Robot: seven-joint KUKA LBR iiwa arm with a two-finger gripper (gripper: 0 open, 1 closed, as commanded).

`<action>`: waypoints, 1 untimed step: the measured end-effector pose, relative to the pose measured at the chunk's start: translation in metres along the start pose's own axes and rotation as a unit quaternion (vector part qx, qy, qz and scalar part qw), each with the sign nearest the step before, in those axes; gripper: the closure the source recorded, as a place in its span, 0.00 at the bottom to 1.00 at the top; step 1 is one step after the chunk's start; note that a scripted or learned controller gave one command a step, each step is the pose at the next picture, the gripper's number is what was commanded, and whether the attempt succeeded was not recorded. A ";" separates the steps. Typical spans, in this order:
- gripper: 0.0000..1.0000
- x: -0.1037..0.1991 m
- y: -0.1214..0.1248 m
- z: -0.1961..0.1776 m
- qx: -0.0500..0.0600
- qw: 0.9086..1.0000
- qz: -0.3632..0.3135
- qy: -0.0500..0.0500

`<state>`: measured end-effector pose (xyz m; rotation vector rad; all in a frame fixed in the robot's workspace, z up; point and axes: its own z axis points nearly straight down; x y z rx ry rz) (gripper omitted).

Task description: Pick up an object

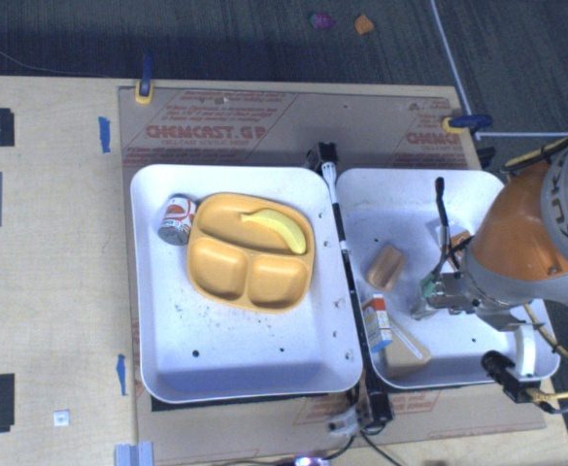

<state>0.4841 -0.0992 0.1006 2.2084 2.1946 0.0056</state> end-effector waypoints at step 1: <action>0.00 0.000 0.000 0.000 0.000 1.000 0.000 0.000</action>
